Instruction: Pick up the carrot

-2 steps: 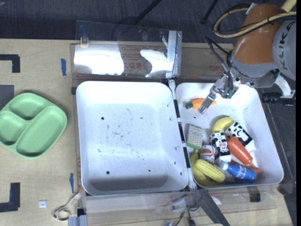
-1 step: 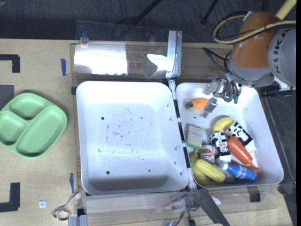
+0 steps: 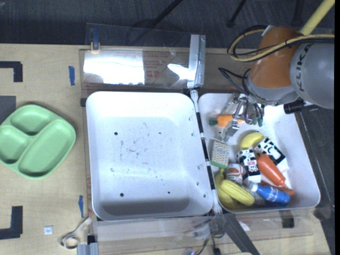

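Carrot [image 3: 224,121] under my gripper [image 3: 236,122], right bin [image 3: 303,158]. Reach step. Finger spread: cannot tell. Next: close, lift straight.

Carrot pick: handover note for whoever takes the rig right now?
Gripper: down in the right bin, at its far left part, right over the carrot. Whether the fingers are open or shut is not readable from this view.
Carrot: small, orange with a green end, lying on the bin floor near the divider between the bins, apart from the pile of toy food at the near end (corn cob, lemon, blue bottle).
Done: arm is positioned at the carrot.
Left: confirm a grasp, then lift. No sign yet that the carrot is off the floor.
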